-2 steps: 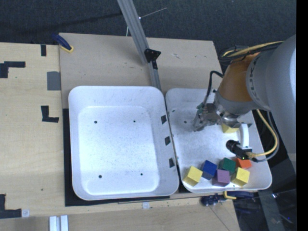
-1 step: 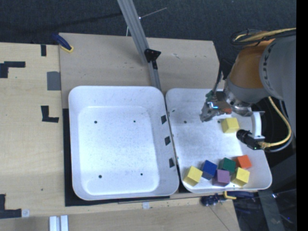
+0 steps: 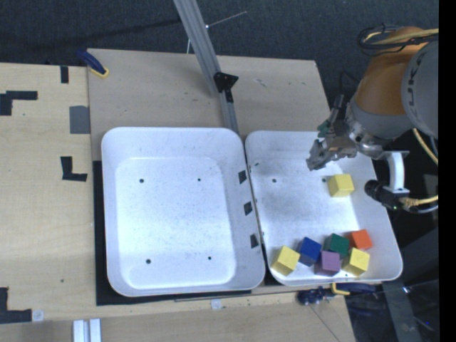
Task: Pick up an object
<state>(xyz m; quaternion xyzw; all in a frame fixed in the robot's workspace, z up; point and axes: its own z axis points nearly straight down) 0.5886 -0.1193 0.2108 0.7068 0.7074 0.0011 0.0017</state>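
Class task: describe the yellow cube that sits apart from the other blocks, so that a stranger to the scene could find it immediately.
Find the right-hand white bin. Near its right wall, just below the gripper, sits a lone yellow cube. The other two yellow cubes lie in the cluster of blocks along the bin's near edge.

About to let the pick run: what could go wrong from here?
1. The gripper sits up and left of the lone yellow cube, not over it; a straight descent may miss.
2. That cube lies near the right bin's far wall, so a finger might catch the wall.
3. The other cubes, such as the blue cube, are bunched at the near edge; a grab there may nudge neighbours.
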